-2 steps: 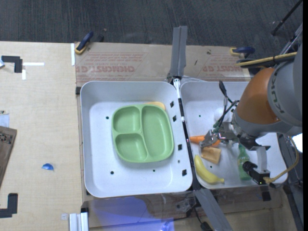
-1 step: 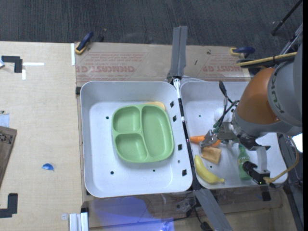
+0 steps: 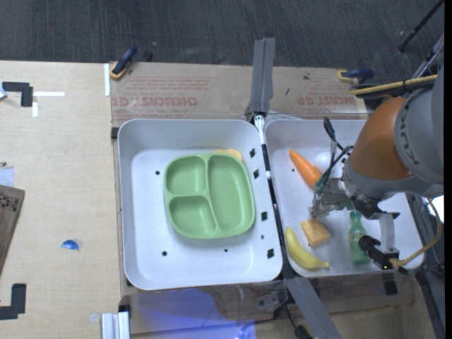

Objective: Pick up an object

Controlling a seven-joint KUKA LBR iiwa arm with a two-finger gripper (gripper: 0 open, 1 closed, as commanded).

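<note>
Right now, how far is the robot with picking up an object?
Done: the arm has reached into the right bin, and the gripper is low, just above the tan bread-like piece. In hand: nothing is visibly held; every item lies on the bin floor, including the carrot, the banana and the green bottle. Left: grasp one item and lift it. The green divided plate sits in the left bin.

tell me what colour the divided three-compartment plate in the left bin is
Light green; the divided three-compartment plate shows plainly in the camera view.
</note>
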